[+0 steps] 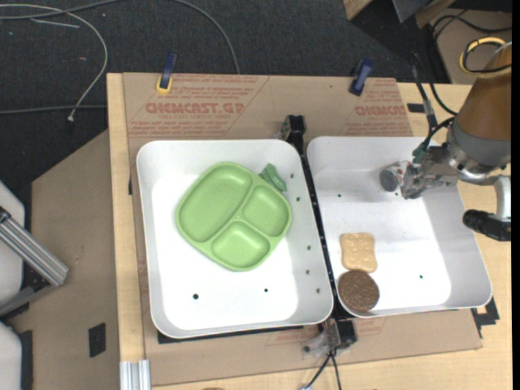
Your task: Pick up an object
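The counter (122,218) carries two white bins, and taking the left bin (158,218) as the landmark, the right bin (455,250) sits just beside it, their inner walls almost touching. Inside the left bin lies a green plate (234,216), a divided tray set on a diagonal, its long axis running from the bin's far-left toward its near-right; a small dark green piece (275,177) touches the plate's far-right edge. Across the dividing wall from the left bin, in the near-left corner of the right bin, lie a tan cracker (357,251) and a brown cookie (358,291), touching or nearly so; the cracker's long axis runs roughly near to far, the cookie is round and has no direction. The end effector (402,179) hangs over the far part of the right bin, well apart from the left bin and from both snacks. Whether it is open or closed I cannot tell, and nothing is seen gripped. By my judgement the task is barely begun: no object is lifted, and choosing, reaching and grasping are all left.
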`<move>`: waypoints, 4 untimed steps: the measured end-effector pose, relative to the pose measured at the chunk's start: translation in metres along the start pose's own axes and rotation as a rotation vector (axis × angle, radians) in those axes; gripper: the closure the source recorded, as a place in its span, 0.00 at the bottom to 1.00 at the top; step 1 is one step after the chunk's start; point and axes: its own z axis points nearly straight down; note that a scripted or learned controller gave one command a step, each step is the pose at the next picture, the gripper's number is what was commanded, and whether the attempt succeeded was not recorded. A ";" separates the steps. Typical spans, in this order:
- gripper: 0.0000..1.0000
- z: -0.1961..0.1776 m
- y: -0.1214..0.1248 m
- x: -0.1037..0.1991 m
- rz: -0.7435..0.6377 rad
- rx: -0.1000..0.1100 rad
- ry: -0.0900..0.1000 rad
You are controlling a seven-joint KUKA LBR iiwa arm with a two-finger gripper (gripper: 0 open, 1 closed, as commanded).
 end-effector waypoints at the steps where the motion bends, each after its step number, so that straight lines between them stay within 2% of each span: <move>1: 1.00 -0.064 0.004 0.003 -0.001 0.000 0.000; 2: 1.00 -0.075 0.004 0.003 -0.001 0.004 0.001; 4: 1.00 -0.072 0.012 0.101 -0.005 0.009 0.005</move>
